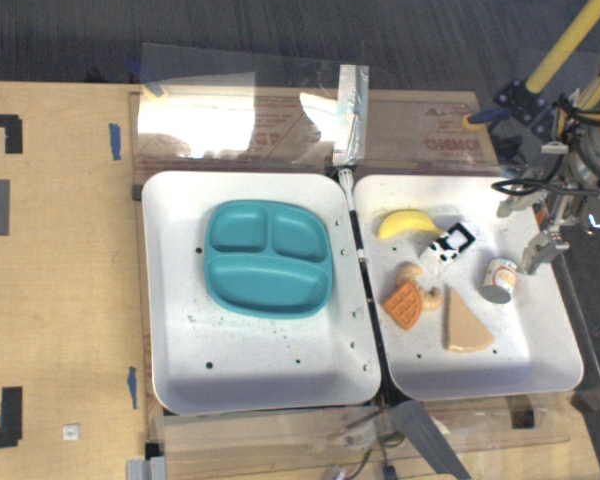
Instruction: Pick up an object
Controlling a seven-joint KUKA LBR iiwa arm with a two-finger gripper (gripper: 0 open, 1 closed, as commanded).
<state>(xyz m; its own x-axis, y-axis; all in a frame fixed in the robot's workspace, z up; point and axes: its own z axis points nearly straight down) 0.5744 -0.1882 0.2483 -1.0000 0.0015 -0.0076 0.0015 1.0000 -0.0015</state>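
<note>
The nearest candidate for picking is a small grey-and-white cup (pixel 498 278) lying on its side near the right wall of the right bin (pixel 555 368). Just above and to the right of it hangs the gripper (pixel 536 255), over the bin's right edge; whether it is spread or pressed together cannot be told from this angle, and nothing is seen held in it. By the look of it, the step in hand is the approach: the arm is positioned but has not descended onto anything. The next move would call for shifting slightly toward the cup and lowering over it. Farther left lie a tan wedge (pixel 466 326), a waffle (pixel 404 304), a black-and-white toy (pixel 446 246) and a banana (pixel 408 224). The left bin (pixel 170 358) holds a teal divided plate (pixel 269 258).
</note>
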